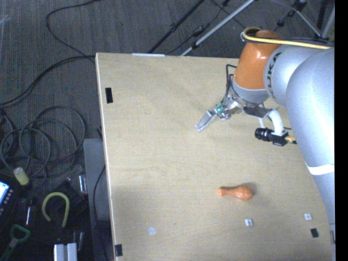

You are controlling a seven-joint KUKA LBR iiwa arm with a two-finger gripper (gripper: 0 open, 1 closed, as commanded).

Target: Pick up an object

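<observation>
An orange gourd-shaped object (237,192) lies on its side on the tan bench top (157,162), toward the lower right, narrow end pointing left. My gripper (202,125) hangs over the middle of the bench, above and a little left of the object and well apart from it. Its fingers slant down to the left and meet in one narrow tip, shut, with nothing between them. The grey arm with its orange band (255,64) comes in from the right.
Small black and white markers (248,222) dot the bench near its lower right, and a black tag (109,95) sits by the left edge. Cables and tools (43,145) lie on the floor to the left. Stand legs (228,10) cross behind the bench.
</observation>
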